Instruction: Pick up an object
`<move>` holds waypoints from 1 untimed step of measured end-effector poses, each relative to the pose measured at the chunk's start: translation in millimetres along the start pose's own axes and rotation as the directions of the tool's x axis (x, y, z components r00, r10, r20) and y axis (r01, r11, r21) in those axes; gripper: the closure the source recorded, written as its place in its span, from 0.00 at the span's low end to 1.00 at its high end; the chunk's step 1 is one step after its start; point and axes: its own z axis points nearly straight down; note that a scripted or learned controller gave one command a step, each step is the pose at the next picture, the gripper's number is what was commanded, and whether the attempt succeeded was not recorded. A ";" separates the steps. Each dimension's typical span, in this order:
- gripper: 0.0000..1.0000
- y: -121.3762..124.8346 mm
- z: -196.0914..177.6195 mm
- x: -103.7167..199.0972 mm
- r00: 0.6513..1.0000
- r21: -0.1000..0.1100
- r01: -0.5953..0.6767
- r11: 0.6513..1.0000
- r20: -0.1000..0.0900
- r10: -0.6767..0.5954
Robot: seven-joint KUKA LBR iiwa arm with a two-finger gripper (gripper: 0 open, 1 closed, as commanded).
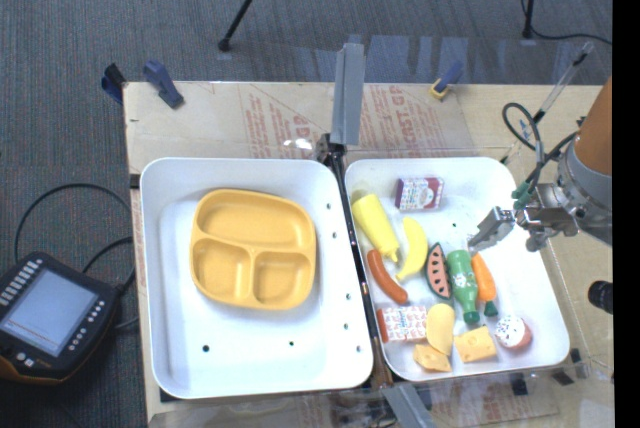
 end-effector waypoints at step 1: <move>1.00 2.0 -5.4 -1.3 1.000 0.007 -0.002 1.000 -0.001 0.002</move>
